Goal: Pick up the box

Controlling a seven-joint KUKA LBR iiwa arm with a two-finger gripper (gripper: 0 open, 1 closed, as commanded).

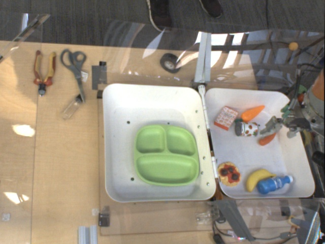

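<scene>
Two white bins, box lying free in the right one, gripper spread apart nearby

The arm is seen reaching in over the right edge of the right bin. The gripper is held low above the bin's upper right part, its two fingers spread apart with nothing between them.
</scene>
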